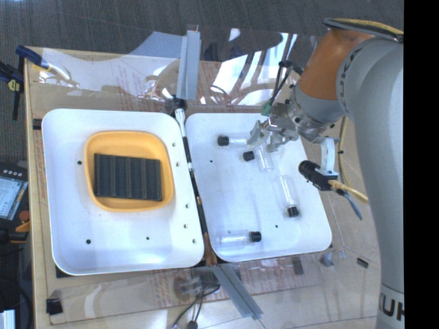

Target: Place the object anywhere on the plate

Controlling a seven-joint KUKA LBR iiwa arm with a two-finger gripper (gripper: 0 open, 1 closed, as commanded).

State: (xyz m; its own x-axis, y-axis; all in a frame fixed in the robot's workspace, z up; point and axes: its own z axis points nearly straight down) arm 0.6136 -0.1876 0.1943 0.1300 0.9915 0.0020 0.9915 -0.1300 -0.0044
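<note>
A yellow plate (127,147) with a dark ridged centre lies in the left bin (62,238). Several clear vials with black caps lie in the right bin (226,190): one near the back left (231,141), one just in front of the gripper (259,159), one at the right (287,192) and one at the front (236,238). My gripper (265,140) hangs low over the back of the right bin, right above the top end of the second vial. I cannot make out anything held in it.
A clear sheet and a grey metal rail (188,64) stand behind the bins. A metal bracket (236,295) lies at the front of the bench. The arm's grey body (370,115) covers the right side.
</note>
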